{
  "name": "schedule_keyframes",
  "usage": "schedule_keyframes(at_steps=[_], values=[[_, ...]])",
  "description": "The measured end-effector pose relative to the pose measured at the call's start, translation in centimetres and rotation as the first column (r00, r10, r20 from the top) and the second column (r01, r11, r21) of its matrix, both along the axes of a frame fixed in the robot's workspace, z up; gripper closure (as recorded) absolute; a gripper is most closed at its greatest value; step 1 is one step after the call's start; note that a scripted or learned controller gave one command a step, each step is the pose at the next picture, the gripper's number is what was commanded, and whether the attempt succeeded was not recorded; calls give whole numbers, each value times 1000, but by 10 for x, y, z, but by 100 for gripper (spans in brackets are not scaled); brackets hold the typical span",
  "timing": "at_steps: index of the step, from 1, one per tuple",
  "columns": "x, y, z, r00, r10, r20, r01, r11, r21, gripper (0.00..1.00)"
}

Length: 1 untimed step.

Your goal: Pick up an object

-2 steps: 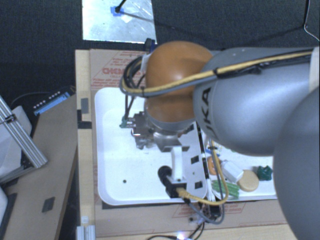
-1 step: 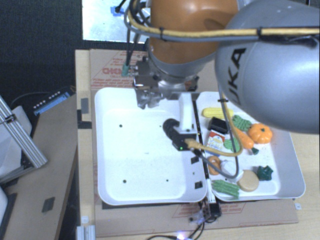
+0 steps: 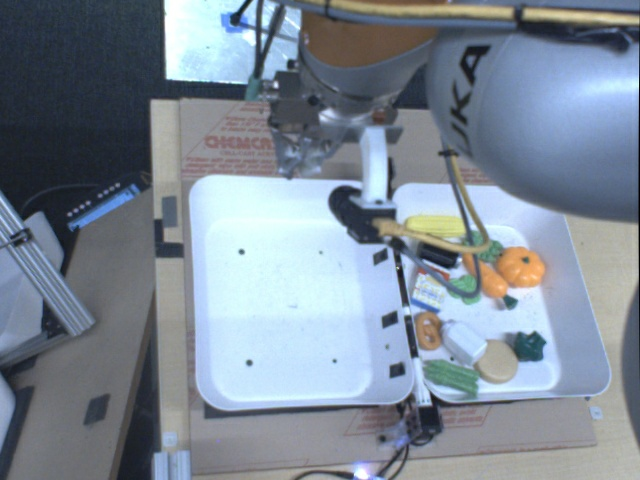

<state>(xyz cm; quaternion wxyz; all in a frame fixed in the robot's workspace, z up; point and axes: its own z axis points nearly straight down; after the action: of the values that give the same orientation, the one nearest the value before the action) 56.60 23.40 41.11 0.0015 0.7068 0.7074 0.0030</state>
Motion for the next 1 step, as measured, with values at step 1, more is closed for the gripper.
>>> schedule_keyframes(at_steps=[1], values=[[-7,0,133,1000,4,9,-4,1000,5,100]])
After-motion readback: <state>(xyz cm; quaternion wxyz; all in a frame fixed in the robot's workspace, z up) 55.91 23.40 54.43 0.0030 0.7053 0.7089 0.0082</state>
